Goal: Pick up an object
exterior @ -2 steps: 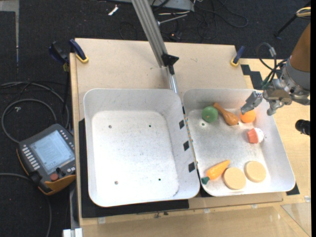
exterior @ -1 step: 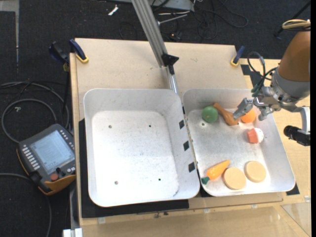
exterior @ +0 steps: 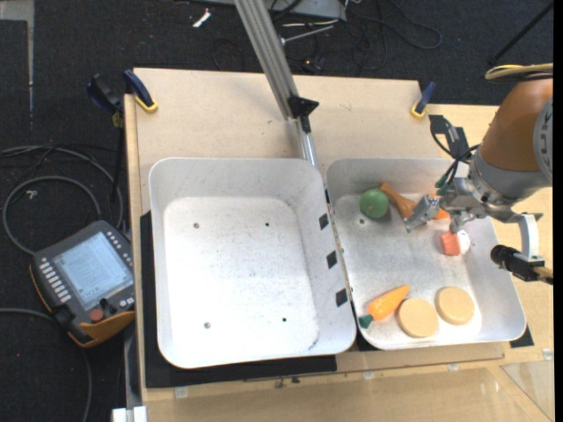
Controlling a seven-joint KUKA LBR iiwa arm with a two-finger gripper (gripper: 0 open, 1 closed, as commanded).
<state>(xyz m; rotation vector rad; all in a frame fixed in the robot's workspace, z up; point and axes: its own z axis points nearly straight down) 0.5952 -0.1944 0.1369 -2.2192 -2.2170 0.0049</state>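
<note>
The gripper (exterior: 437,211) hangs over the right bin (exterior: 493,323) near the green ball (exterior: 375,203), holding nothing yet. Its grip I cannot tell.

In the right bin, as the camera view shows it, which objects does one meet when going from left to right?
Green ball → toy carrot → first tan disc → second tan disc. The orange pieces by the gripper overlap it, so I leave them out.
</note>
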